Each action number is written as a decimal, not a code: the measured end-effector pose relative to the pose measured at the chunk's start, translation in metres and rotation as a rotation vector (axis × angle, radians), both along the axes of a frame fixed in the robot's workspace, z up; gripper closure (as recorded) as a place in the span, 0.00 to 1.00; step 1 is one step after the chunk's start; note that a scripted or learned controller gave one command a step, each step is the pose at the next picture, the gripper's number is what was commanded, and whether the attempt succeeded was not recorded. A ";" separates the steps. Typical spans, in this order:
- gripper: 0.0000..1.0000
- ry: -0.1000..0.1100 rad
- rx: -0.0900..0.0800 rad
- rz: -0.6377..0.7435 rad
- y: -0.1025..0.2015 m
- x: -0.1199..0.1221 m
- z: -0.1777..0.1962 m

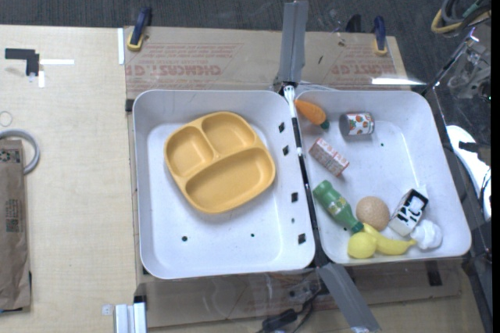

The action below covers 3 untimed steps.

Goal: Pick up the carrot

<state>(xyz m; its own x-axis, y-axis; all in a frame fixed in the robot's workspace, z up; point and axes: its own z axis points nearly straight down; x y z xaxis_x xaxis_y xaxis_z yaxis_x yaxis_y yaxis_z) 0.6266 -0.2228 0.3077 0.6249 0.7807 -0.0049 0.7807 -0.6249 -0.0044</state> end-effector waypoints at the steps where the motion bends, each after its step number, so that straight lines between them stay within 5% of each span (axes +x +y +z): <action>1: 1.00 0.000 -0.001 -0.273 0.018 0.019 -0.043; 2: 1.00 -0.001 0.001 0.098 0.003 -0.018 -0.057; 3: 1.00 -0.001 0.001 0.024 0.010 0.001 -0.147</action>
<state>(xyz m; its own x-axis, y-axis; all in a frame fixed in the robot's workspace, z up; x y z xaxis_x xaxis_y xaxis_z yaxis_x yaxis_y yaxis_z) 0.6277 -0.2127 0.1610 0.6056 0.7957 -0.0035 0.7957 -0.6057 -0.0037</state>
